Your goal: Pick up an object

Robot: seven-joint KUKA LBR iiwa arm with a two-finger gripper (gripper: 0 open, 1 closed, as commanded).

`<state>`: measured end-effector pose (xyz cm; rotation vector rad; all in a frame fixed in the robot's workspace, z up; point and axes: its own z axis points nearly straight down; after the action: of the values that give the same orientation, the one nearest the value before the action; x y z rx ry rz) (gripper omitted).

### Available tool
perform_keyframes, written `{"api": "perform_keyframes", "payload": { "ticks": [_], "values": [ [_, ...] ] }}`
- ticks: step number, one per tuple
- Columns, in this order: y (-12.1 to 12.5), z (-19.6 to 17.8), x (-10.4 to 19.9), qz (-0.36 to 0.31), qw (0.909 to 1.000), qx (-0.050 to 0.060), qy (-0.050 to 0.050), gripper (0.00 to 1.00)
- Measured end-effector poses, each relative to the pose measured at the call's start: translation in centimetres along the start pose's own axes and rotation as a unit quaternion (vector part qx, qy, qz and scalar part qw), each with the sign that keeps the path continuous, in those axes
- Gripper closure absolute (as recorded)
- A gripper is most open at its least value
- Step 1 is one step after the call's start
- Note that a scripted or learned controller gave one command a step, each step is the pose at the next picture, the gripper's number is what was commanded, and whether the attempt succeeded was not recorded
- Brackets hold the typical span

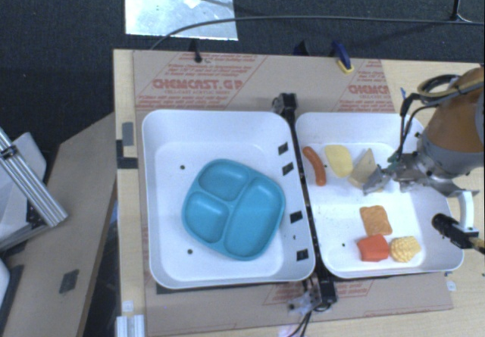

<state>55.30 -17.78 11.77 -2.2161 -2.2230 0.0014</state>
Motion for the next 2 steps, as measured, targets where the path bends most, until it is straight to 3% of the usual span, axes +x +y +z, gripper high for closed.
{"api": "perform_keyframes", "payload": {
  "ticks": [1,2],
  "values": [
    [0.1,3.5,0.0,0.001,1.0,-0.001,-0.001,0.0],
    [0.2,2.2,0.0,0.0,1.0,-0.003,-0.001,1.0]
  ]
}}
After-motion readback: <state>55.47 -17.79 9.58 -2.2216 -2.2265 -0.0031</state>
